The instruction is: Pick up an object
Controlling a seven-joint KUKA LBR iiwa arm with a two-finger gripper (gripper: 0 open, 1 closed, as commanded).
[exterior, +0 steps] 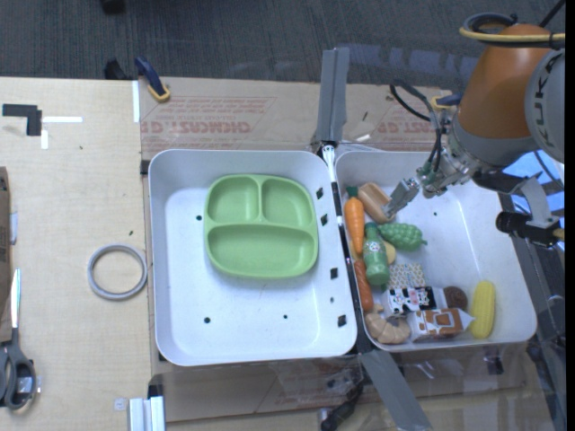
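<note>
While the arm (508,79) reached in from the right, the gripper (402,197) hung low over the right bin (467,218) near its left wall; finger spread unclear, can't tell if anything was gripped. Just beside it lay a brown sausage-like piece (374,196), carrot (355,224) and green bumpy item (402,235). Corn (483,308) sat at the front right corner. Green divided plate (262,225) lay in the left bin (171,268). Arm lettering partly readable: "KU".

Two white bins (171,268) counted. One green divided plate (261,225). One carrot (355,223). One corn cob (483,308). One tape ring (118,270). One scissors (16,366).
</note>
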